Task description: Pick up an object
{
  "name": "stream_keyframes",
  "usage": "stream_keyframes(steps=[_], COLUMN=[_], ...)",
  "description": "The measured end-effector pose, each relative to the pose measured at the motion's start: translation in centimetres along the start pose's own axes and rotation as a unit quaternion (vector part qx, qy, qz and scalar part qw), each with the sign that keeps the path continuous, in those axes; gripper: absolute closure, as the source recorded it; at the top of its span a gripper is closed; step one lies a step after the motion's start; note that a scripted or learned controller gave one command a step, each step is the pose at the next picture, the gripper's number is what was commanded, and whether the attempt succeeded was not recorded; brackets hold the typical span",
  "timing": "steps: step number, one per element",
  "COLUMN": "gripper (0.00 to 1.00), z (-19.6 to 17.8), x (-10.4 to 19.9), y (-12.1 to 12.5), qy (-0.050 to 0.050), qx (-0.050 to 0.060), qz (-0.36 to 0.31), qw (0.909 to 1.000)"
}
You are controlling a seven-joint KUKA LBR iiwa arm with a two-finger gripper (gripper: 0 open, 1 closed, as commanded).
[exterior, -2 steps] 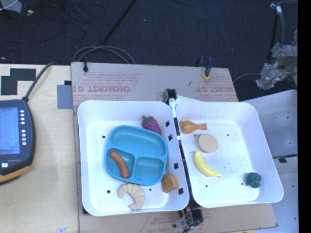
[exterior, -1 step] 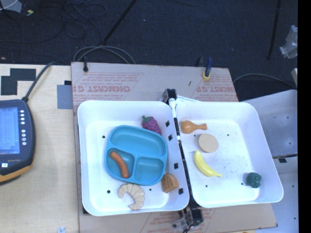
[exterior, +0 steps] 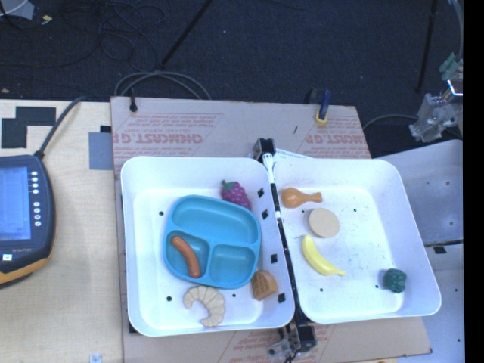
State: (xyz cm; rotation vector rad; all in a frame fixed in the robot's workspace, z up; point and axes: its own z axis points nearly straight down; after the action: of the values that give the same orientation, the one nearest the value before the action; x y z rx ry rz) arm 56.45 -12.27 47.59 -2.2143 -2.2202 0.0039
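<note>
You are looking at a banana (exterior: 322,255) lying in the right bin (exterior: 412,203), between a tan disc (exterior: 324,223) and a green broccoli (exterior: 393,280). It is probably light, smooth plastic; grip across its middle. I cannot tell the gripper's state.

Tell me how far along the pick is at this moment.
Nothing looks done yet. The banana, cookie, chicken leg and broccoli lie in the right bin; the sausage rests in the blue tray, with grapes and croissant beside it. Nothing is in hand. The whole pick remains.
</note>
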Motion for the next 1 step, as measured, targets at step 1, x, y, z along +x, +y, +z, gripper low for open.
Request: stream_keyframes(steps=[1], gripper=[1.00], z=[-6.52], x=[7.95], y=[-5.05], qy=[0.000], qx=[-0.004], qz=[-0.003], qw=[1.0000])
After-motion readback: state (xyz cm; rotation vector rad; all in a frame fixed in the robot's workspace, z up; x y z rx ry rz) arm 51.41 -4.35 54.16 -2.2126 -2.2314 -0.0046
